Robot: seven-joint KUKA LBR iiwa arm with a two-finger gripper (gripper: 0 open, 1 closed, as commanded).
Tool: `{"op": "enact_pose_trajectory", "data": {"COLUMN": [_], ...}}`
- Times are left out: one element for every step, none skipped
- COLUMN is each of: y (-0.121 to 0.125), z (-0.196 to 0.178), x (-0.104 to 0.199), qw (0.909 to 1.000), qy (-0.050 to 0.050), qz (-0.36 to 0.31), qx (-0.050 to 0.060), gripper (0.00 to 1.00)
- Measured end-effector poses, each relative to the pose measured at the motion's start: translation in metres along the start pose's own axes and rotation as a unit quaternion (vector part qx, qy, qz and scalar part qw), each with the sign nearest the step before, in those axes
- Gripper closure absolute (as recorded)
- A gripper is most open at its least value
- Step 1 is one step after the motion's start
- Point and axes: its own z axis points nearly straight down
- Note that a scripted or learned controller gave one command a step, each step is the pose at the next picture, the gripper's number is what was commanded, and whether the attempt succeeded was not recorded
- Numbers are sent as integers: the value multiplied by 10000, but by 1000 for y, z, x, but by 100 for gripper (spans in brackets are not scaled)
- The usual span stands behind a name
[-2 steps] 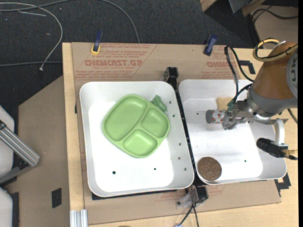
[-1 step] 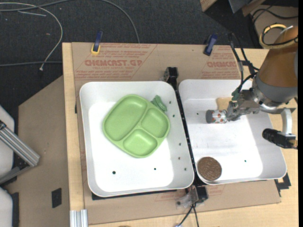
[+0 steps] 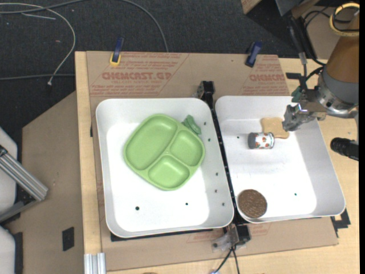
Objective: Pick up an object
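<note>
In the right bin (image 3: 319,170) a small white can with red marks (image 3: 261,140) lies on its side near the back. Just behind it rests a flat tan piece (image 3: 272,125). A round brown disc (image 3: 252,203) sits at that bin's front left corner. My gripper (image 3: 292,119) hangs low over the back of the right bin, right beside the tan piece's right end, with the can a little to its left. Contact with the tan piece cannot be made out.
The left bin (image 3: 114,170) holds a green three-part plate (image 3: 165,151) with a small dark green item (image 3: 192,124) at its upper right edge. The grey and orange arm (image 3: 342,73) comes in over the right bin's back right corner. Clamps and cables line the bench's far edge.
</note>
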Motion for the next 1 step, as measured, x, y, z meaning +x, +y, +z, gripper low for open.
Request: {"op": "enact_pose_trajectory", "data": {"y": [2], "z": [-54], "x": [0], "qw": [10000], "qy": [1], "qz": [2], "qx": [2], "gripper": [100]}}
